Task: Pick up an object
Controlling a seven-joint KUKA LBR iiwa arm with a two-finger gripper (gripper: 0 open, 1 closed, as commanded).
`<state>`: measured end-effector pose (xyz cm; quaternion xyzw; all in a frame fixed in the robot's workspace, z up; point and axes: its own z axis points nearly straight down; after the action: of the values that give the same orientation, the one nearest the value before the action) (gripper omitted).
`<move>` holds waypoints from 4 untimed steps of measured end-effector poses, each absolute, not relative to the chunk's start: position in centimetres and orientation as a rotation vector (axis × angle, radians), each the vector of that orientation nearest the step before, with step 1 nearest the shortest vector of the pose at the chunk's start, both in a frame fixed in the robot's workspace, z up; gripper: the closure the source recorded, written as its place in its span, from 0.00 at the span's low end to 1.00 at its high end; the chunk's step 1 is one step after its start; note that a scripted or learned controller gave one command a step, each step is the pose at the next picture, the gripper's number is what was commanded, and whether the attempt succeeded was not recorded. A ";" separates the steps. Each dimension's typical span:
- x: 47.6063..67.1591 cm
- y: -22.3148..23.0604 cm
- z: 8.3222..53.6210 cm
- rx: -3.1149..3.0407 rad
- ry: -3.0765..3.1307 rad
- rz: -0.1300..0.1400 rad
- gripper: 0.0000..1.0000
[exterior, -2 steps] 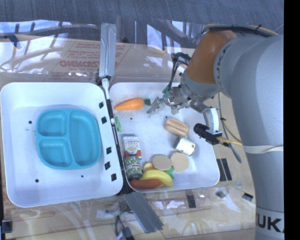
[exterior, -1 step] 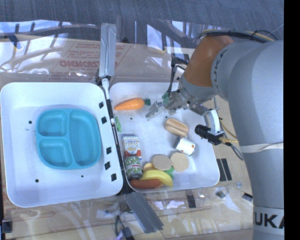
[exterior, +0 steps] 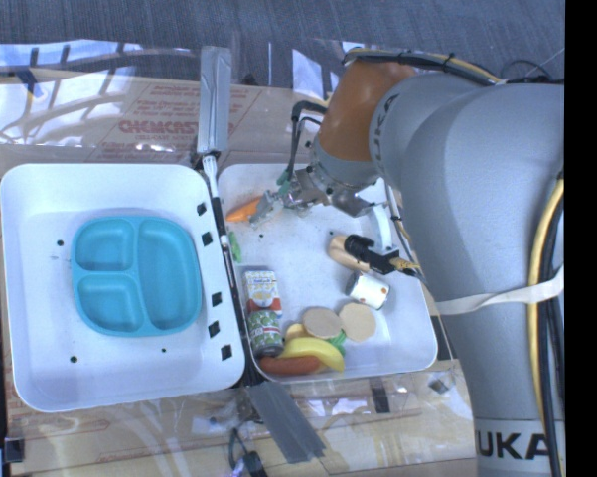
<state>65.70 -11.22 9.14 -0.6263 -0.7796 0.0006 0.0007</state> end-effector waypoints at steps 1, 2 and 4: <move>64.5 -9.6 9.1 -1.526 -2.741 0.003 0.00; 64.5 -12.7 9.2 -1.908 -2.497 0.002 0.00; 61.6 -8.6 19.7 -1.854 -2.545 -0.005 0.00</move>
<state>61.56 -8.56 19.71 -0.5887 -0.8083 -0.0016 -0.0034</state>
